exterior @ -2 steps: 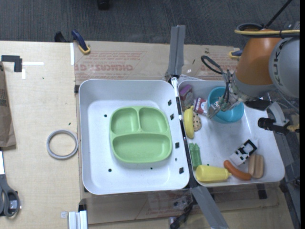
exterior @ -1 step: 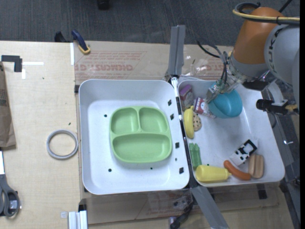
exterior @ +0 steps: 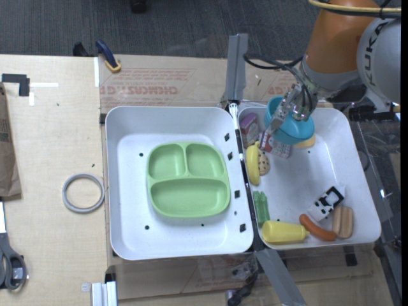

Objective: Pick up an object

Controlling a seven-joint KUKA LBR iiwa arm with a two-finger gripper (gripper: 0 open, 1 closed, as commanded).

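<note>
Yellow block: (exterior: 283, 233) I see it lying along the near wall of the right bin (exterior: 357, 164), long axis left to right, well apart from the end effector.
Sausage and bun: the orange sausage (exterior: 317, 228) lies just beside the yellow block, touching the tan bun (exterior: 343, 222) at the near right corner.
Black-and-white piece: (exterior: 326, 202) just behind the bun, tilted.
Green tray: (exterior: 188, 180) sits alone in the left bin (exterior: 121, 171), across the divider from my arm.
Banana-like piece: (exterior: 253, 164) hugs the divider, long axis near to far.
Blue cup: (exterior: 294, 125) the likeliest target; it sits at the far end of the right bin, directly under the end effector and touching a small packet (exterior: 275, 145).
End effector: (exterior: 294, 104) hangs over the cup's far rim; I cannot tell how it is set.
Coming move: I judge it a straight descent, no sideways travel needed.
</note>
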